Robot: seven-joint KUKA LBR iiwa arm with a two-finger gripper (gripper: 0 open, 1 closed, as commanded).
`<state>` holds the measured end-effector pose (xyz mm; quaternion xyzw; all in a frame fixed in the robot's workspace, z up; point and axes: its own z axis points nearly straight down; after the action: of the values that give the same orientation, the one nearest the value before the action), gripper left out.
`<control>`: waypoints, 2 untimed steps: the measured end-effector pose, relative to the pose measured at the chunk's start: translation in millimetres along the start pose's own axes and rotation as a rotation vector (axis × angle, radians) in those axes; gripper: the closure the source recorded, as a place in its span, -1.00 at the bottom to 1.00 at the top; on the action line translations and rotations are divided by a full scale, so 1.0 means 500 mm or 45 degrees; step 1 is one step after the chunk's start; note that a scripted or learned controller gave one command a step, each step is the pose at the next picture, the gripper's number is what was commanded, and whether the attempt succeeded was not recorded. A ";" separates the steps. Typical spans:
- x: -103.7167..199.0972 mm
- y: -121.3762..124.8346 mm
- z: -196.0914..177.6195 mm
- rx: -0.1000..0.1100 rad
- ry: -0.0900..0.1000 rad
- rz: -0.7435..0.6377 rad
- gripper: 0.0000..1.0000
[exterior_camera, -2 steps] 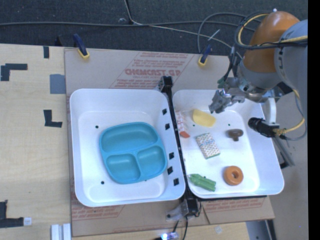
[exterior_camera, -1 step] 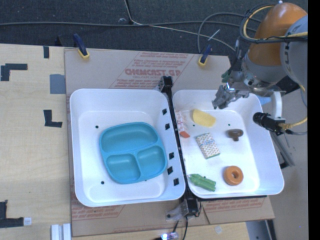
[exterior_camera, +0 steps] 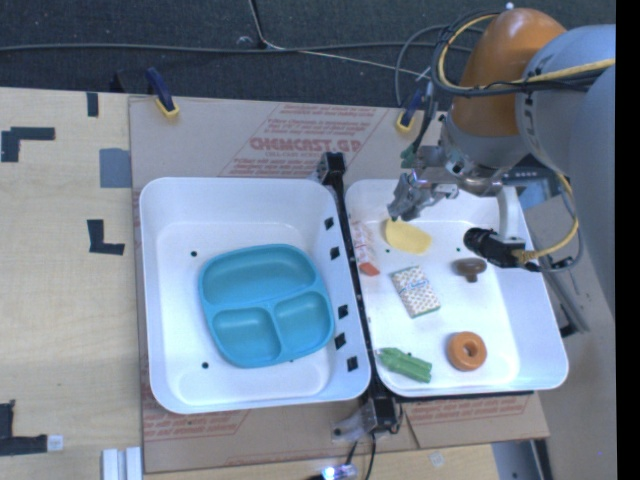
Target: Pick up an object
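You've got several objs in the right bin (exterior_camera: 535,368): yellow piece (exterior_camera: 409,237) at far left, flat; small orange-red bit (exterior_camera: 368,267) just near-left of it; patterned packet (exterior_camera: 415,291) mid-bin, tilted; brown obj (exterior_camera: 470,266) to its right; orange ring (exterior_camera: 466,350) near right; green item (exterior_camera: 405,364) near left.

Right bin (exterior_camera: 535,363) crowded (yellow piece (exterior_camera: 409,237), patterned packet (exterior_camera: 415,291), donut (exterior_camera: 466,351)); room around the blue tray (exterior_camera: 266,303).

The arm (exterior_camera: 585,78) is grey, with a rounded glossy orange band (exterior_camera: 505,53) above the wrist. Yellow and black cables (exterior_camera: 470,33) loop around that band. Below it sits a grey metal wrist block, ending in a dark grey claw (exterior_camera: 408,203). A black cylindrical fitting (exterior_camera: 492,245) juts from the side.
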<state>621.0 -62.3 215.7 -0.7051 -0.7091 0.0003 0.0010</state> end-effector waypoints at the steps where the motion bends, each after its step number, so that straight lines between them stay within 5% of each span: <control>1: 0.115 0.015 0.013 -0.001 0.000 -0.001 1.00; 2: 0.217 0.000 -0.013 -0.002 0.000 -0.001 1.00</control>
<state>620.6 46.3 222.6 -0.7047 -0.7095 -0.0003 0.0006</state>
